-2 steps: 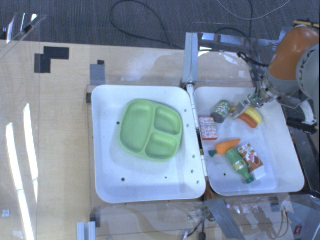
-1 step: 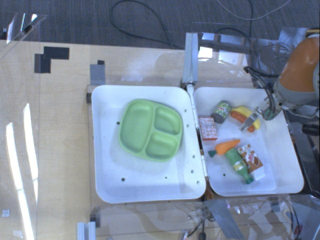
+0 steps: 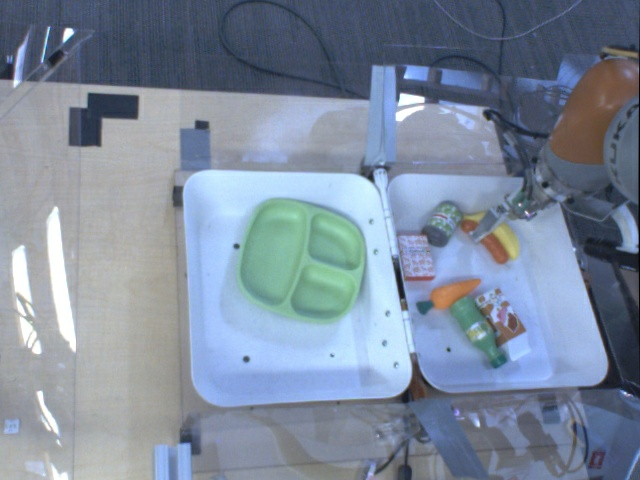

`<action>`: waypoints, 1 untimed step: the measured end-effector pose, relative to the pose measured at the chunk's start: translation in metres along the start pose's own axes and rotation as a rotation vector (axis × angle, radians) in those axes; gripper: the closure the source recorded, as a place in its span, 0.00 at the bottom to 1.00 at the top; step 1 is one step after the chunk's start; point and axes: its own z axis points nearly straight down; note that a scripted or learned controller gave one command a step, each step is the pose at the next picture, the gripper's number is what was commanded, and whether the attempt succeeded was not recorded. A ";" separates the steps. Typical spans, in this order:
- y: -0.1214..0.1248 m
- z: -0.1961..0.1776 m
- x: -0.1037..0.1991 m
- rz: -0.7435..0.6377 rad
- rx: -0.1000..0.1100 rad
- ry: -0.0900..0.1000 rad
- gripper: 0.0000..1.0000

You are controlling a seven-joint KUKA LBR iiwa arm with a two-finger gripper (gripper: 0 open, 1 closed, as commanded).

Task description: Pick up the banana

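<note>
Gripper sits on the banana in right bin.

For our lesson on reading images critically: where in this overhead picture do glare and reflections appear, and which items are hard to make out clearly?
In the camera view, bright streaks of glare lie on the clear panel at the left; the white left bin looks evenly lit, with soft shading under the green plate; the gripper and banana are small and blurred together, so their contact cannot be judged.

You'll find the banana in the right-hand bin's upper part — a small yellow toy, lying flat and angled diagonally. It touches an orange-red piece along its lower side — and sits just right of a small can.
</note>
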 end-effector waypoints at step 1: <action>0.005 -0.013 -0.002 -0.006 -0.016 -0.017 1.00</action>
